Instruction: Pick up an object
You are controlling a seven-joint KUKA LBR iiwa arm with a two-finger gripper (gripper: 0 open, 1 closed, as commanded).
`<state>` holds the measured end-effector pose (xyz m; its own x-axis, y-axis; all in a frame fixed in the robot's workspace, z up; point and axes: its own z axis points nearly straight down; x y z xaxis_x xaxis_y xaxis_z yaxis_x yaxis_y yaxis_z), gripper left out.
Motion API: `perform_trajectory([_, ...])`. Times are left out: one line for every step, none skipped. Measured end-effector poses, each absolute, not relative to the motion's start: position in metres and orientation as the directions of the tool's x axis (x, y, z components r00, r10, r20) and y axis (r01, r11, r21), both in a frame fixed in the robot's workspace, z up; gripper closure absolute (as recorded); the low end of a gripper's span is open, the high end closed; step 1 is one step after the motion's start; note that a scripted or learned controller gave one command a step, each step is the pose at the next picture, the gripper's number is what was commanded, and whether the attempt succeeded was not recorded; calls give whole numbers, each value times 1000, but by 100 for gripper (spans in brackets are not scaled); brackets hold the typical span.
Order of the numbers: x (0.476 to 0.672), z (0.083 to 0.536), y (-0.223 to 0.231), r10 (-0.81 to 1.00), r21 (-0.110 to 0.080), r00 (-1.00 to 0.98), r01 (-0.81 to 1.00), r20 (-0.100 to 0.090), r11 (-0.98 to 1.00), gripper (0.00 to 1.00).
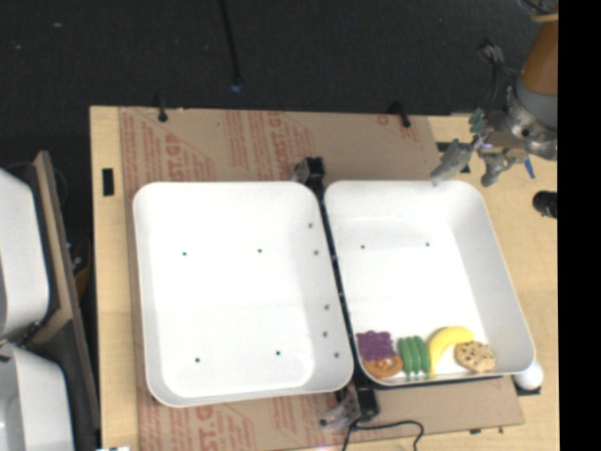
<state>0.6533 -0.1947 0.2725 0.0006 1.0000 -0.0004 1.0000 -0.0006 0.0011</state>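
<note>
Several toy foods lie along the near wall of the right bin (495,242): a purple grape bunch (377,345) over an orange piece (383,368), a green vegetable (412,356), a yellow banana (448,338) and a chocolate-chip cookie (474,355). My gripper (472,166) hovers over the far right corner of that bin, just past its rim, far from the foods. Its two fingers are spread apart, open, with nothing between them.
The left bin (143,252) sits beside the right one, both on a cardboard sheet (216,144) on the bench. A black clip (310,170) stands at the far end of the seam between them. White containers (19,252) stand at the left edge.
</note>
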Motion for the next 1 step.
perform_trajectory([608, 134, -157, 1000, -11, 0, 1000, 3, 0, 0])
